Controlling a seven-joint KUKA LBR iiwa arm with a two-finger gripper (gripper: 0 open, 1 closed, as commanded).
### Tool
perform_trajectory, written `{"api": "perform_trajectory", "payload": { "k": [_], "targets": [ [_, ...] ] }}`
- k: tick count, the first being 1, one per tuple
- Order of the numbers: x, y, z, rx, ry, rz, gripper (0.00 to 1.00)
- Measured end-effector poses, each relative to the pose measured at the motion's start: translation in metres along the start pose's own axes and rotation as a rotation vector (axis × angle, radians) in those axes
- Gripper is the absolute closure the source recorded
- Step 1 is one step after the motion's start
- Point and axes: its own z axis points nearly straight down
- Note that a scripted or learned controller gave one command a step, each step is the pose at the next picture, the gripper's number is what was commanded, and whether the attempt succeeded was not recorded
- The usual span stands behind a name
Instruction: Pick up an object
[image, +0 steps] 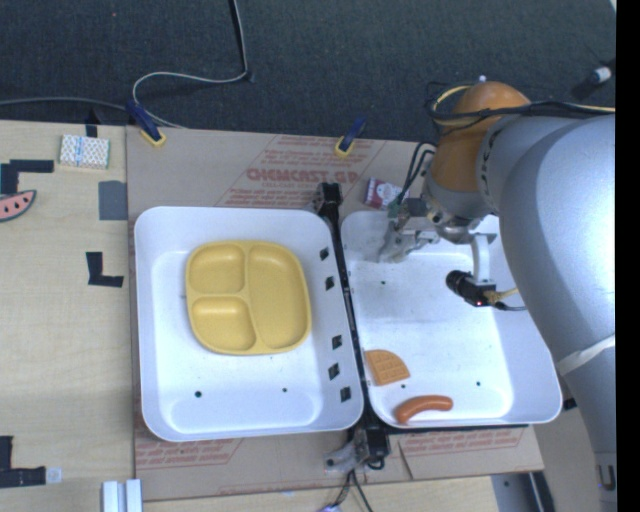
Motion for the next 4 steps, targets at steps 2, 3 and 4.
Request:
{"api": "perform_trajectory", "payload": {
  "k": [2,3,4],
  "targets": [
    [0.0,0.0,-0.019,0.002,-0.004,-0.002,1.0],
    [0.0,0.0,-0.028,0.003,-0.006,-0.002,1.0],
    [0.0,0.0,-0.038,0.004,-0.008,-0.003,1.0]
  ]
}}
